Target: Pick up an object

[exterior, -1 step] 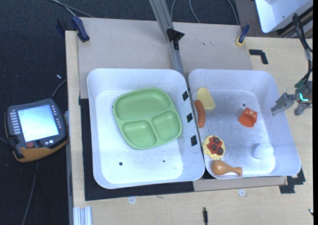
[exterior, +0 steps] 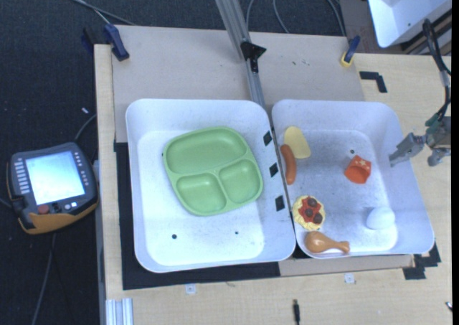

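The right bin (exterior: 401,130) holds several toy foods. A yellow piece (exterior: 297,142) and a red-brown sausage (exterior: 289,163) lie by its left wall. An orange-red block (exterior: 358,169) sits mid-bin, and a white lump (exterior: 380,218) rests near the front right. A small round pizza (exterior: 310,212) and a tan drumstick (exterior: 326,244) lie at the front left. My gripper (exterior: 419,153) hovers over the bin's right rim, open, with nothing between its fingers. It is to the right of the orange-red block and apart from it.
A green divided plate (exterior: 212,171) lies in the left bin (exterior: 143,173). A metal post (exterior: 237,22) rises slanting from the back between the bins. A teach pendant (exterior: 50,186) sits off the bench at far left.
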